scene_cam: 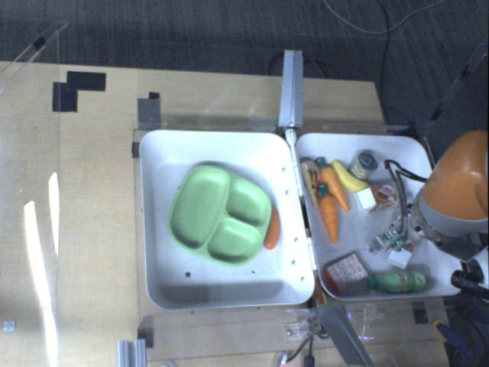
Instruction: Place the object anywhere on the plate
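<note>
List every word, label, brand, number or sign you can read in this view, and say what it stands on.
No text can be read here.
Red packet in the right bin: print too blurred to read.
Small jar: lid marking too small.
Green bottle: no label legible.

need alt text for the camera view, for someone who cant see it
Seen from above, a green divided plate lies in the left white bin with a carrot against its right edge. The right bin holds two more carrots, a banana, a green bottle and other small items, with the grey and orange arm over its right side.
</note>
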Action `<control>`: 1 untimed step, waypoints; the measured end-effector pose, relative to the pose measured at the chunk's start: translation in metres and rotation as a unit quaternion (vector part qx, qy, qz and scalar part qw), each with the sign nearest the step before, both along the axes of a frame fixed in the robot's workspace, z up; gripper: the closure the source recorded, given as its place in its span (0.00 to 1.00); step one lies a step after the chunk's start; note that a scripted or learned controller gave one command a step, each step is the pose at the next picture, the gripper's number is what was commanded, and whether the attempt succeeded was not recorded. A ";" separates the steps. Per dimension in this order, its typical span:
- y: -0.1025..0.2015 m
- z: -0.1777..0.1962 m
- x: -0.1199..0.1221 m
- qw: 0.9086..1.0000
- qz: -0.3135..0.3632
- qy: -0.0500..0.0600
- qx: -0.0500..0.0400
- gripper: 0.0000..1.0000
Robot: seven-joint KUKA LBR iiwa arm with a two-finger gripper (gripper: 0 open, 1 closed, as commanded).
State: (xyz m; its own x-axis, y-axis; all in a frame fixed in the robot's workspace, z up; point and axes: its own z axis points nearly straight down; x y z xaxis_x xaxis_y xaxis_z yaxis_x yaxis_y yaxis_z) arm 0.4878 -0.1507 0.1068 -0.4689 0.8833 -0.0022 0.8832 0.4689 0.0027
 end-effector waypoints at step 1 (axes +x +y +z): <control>0.073 0.079 0.001 0.997 0.082 -0.002 0.000 1.00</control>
State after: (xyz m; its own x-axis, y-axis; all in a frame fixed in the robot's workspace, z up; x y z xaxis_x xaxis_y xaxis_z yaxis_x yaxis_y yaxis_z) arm 0.4888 -0.0779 0.1856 -0.6074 0.7944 -0.0049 0.7943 0.6075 0.0059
